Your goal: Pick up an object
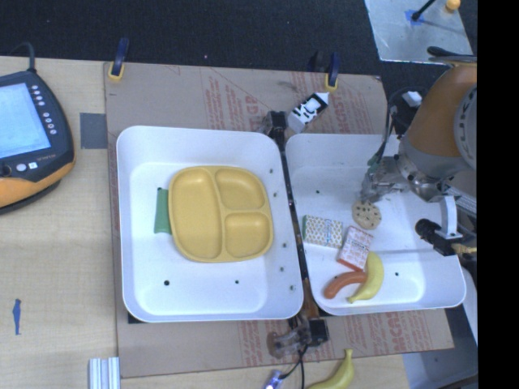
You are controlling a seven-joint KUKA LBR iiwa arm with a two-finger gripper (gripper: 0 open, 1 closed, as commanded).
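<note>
Your gripper [375, 186] hangs just above the cookie [366, 214], finger state indiscernible; open floor lies left of the cookie; packet lettering is unreadable.

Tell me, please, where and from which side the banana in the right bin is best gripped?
Likely the banana's thick middle, from straight above, fingers across its width: it lies flat and curved, the sausage touches its lower left end, and the bin wall runs close on the right.

Gripper [375, 191] poised low in right bin [324, 156], just above cookie [366, 214]; yellow tray [220, 213] seated in left bin [138, 217].
</note>
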